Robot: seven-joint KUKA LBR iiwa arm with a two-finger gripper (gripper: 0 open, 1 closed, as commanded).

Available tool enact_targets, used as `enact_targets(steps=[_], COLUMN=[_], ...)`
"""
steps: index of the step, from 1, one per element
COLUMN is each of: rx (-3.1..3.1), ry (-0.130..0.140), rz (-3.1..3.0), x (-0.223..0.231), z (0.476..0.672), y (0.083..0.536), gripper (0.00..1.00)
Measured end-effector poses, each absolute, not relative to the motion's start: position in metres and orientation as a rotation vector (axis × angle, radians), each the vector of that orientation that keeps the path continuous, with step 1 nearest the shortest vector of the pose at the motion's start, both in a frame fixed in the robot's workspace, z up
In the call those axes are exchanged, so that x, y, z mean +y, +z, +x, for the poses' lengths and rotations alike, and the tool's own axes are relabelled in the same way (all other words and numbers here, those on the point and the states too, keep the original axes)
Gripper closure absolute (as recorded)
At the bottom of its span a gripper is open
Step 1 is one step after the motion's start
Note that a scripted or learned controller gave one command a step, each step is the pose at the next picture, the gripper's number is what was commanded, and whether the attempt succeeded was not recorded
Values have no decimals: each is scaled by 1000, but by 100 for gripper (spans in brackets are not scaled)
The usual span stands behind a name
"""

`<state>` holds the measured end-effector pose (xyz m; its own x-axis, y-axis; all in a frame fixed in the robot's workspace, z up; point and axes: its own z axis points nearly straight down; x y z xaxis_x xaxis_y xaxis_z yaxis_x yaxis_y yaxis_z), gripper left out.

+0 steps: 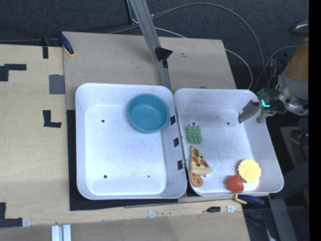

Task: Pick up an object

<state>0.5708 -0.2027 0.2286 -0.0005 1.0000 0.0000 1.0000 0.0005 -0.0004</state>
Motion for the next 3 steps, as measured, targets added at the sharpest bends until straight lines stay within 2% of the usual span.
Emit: enact_targets(steps=[1, 2, 3], rx=[-2222, -2220, -2218], ry=[0, 3, 5], rz=[-2221, -2219, -2217], x=[-203, -203, -202], z=[571, 569, 571], y=[229, 186, 123], gripper=[0, 0, 0])
